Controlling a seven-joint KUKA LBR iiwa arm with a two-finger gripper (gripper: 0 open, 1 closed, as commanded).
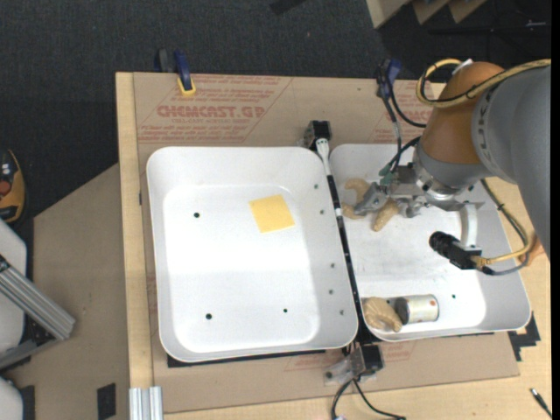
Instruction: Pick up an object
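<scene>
A flat yellow square (272,213) lies in the left bin (175,261), a little above its middle. In the right bin (499,296) a tan, irregular piece (358,196) rests at the upper left near the divider. Another tan bit (382,220) pokes out just below the gripper. My gripper (390,196) is low over this corner, its metal head right beside and partly over the tan pieces. At the right bin's front edge sit a tan lump (381,314) and a silver cylinder (420,309), touching each other.
The grey arm with its orange band (459,116) comes in from the upper right and covers the right bin's far corner. A black cable part (452,249) hangs over the bin's middle right. Clamps (184,70) hold the cardboard base.
</scene>
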